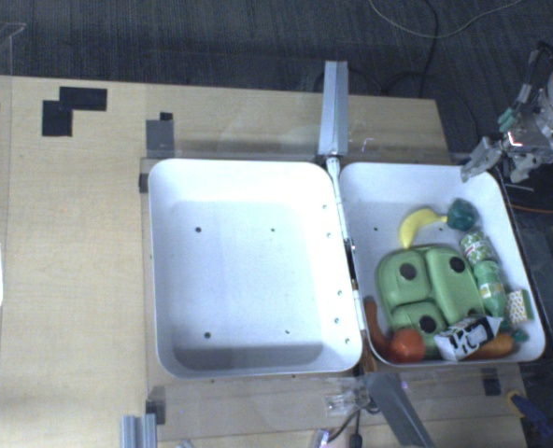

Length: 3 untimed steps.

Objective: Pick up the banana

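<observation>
From my station I see the gripper [489, 160] hanging over the far right corner of the right bin [370, 189], its fingers spread apart with nothing between them. The banana [418, 225] lies in that same bin, in its upper middle, well apart from the gripper and lower toward the bin's centre. My worry is the crowding: the banana's lower end rests against the green block [431, 287], and a small teal object [461, 216] sits just beside its right tip. If I come down with the fingers across the wrong axis, I judge one finger could land on the green block or nudge the teal piece instead of straddling the fruit. The banana's curved, smooth skin may also let it roll or squirt out as the fingers close, especially on the slick white floor. The bottle [483, 267] and the tomato [407, 345] lie farther off and seem less of a threat. The left bin [239, 185] plays no part here.
</observation>
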Tool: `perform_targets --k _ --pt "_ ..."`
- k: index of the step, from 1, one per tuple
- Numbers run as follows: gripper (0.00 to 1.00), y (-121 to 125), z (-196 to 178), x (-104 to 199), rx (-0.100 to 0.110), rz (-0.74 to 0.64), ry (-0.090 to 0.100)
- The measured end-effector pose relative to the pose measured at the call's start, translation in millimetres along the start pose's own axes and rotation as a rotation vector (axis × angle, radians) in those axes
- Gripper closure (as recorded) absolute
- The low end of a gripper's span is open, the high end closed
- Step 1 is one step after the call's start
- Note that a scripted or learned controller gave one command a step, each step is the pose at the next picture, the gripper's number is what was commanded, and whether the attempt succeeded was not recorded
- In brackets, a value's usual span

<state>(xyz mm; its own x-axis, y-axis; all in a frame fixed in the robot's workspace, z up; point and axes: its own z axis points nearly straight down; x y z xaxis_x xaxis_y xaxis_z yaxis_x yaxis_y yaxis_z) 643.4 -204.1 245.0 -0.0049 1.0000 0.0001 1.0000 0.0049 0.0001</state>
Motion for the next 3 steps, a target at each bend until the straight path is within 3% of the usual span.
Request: perform_targets --k 1,2,3 --pt "0.00 -7.9 157.5 95.2 -0.008 -0.050 -0.001" --pt "1.00 -7.2 147.9 96.8 -0.008 -0.051 0.003" --pt "1.00 -16.3 156.7 113.1 -0.009 -0.269 -0.004"
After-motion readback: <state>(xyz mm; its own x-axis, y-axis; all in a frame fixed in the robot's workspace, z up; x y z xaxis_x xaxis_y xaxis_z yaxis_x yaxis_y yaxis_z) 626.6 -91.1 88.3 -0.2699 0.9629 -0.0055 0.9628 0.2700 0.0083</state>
